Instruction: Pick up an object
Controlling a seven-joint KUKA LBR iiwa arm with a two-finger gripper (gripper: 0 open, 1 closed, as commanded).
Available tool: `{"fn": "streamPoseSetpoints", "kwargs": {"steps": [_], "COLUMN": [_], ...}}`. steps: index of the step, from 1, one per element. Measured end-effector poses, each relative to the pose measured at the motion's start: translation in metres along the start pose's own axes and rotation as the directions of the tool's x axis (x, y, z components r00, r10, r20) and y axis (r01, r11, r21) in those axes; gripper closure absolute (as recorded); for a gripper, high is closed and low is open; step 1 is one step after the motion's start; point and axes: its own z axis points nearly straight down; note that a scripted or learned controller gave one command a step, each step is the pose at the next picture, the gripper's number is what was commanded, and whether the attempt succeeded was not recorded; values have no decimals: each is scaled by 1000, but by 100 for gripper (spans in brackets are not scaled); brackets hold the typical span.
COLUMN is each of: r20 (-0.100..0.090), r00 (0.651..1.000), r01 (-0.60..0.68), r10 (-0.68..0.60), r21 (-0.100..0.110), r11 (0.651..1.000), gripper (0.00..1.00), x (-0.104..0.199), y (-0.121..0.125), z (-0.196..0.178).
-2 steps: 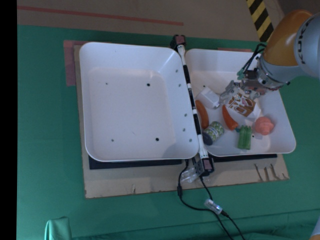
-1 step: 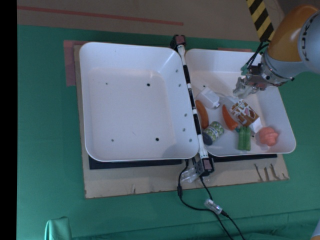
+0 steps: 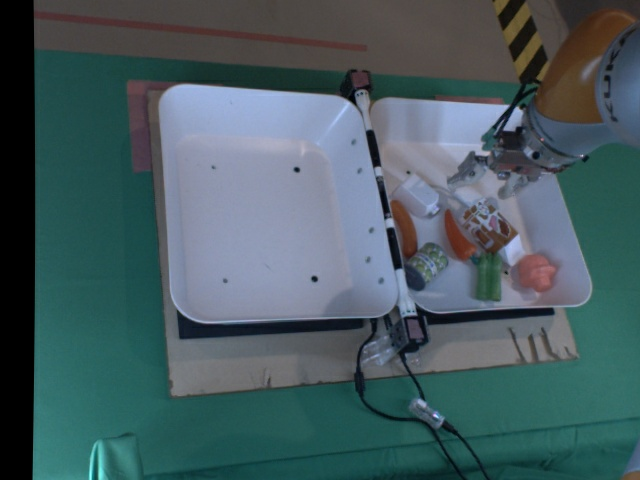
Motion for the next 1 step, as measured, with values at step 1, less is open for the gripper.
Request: {"fn": "streamPoseSetpoints", "kwargs": {"steps": [1], "r20": [-7], "r00": [1000], "r01": [7], "r10": [-7], "r21": [8], "r11": [1000], "gripper": [0], "x": [-10], "y": [-57], "z": [15]}}
